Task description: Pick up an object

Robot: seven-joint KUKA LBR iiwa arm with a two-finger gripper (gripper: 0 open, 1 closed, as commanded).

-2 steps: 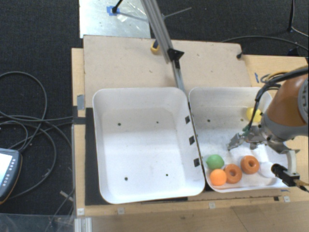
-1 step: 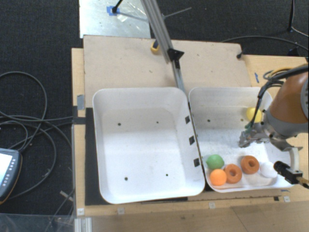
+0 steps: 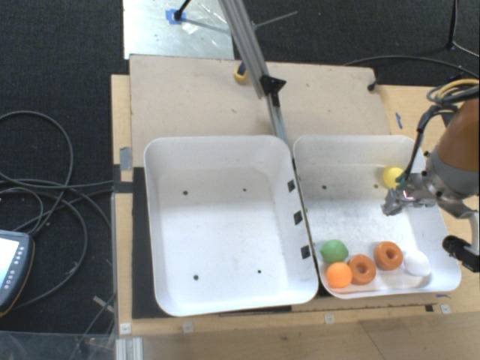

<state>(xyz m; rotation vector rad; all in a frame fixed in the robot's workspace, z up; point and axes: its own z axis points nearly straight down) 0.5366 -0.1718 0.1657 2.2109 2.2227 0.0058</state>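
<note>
Pincer (image 3: 391, 203) partly blurred, beside yellow ball (image 3: 392, 175), arm (image 3: 457, 152) cut off

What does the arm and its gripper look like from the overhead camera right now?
The arm is grey with an orange-brown band above the wrist. Black and yellow cables loop over it. The small grey metal gripper shows a reddish spot.

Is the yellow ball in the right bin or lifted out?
In the bin: the yellow ball rests on the right bin's floor, beside the pincer, not between its tips.
</note>
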